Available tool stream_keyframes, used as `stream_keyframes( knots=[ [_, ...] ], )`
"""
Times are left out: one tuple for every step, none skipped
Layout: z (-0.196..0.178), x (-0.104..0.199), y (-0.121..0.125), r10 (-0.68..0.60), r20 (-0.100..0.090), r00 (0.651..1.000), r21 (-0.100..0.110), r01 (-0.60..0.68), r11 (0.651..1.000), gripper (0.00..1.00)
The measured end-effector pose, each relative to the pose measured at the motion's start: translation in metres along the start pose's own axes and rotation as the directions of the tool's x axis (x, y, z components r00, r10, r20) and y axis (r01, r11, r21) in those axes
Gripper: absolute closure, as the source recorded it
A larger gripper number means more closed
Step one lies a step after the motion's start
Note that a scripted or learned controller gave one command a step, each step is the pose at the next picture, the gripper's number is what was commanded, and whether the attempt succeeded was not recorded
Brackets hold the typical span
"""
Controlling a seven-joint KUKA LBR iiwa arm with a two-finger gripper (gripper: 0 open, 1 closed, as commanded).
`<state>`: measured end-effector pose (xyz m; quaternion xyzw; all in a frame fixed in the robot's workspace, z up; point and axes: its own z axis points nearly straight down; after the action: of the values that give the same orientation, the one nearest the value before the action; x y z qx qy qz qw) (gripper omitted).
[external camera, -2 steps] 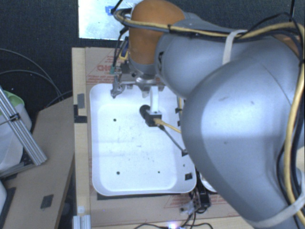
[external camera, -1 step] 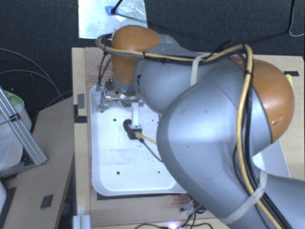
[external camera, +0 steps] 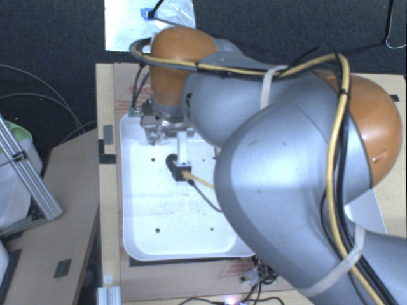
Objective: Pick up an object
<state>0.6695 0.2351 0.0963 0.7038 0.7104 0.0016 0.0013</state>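
Nearest, at lower right, we saw the grey arm [external camera: 286, 170], its bulky links covering the right half of the bench. A yellowish cable [external camera: 338, 138] ran along the links, held against them by pale straps [external camera: 270, 84].

At lower left, the tan bench [external camera: 107, 234] showed beside the near rim of the left bin [external camera: 137, 251], a shallow white tray with rounded corners. The bin's floor carried a few small dark specks [external camera: 158, 230] and faint scuffs. We could not tell whether the specks were holes or marks.

Farther in, the gripper [external camera: 156, 132] hung over the far left corner of that bin, close above its floor and pointing down. We could not tell whether it was wide, narrow or holding anything, as the view was too coarse there. As for the object to be picked, we could not tell where it lay, because the arm hid the bench's right half.

Just beyond the gripper sat the orange band [external camera: 175, 53] of the wrist, with a second orange section [external camera: 381, 132] at far right. Left of the bench, an aluminium bar [external camera: 28, 170] slanted above a tan side surface [external camera: 63, 234].

Farthest, on the dark floor [external camera: 51, 30], lay a shiny pale sheet [external camera: 127, 24] bearing a small blue piece [external camera: 147, 14].
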Motion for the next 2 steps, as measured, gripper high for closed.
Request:
stream_keyframes(
  knots=[
    [-0.009,-0.046,0.0,0.012,0.002,1.0,0.002,-0.012,1.0,1.0],
    [-0.165,-0.082,0.002,0.01,-0.002,1.0,-0.014,-0.01,1.0,1.0]
  ],
)
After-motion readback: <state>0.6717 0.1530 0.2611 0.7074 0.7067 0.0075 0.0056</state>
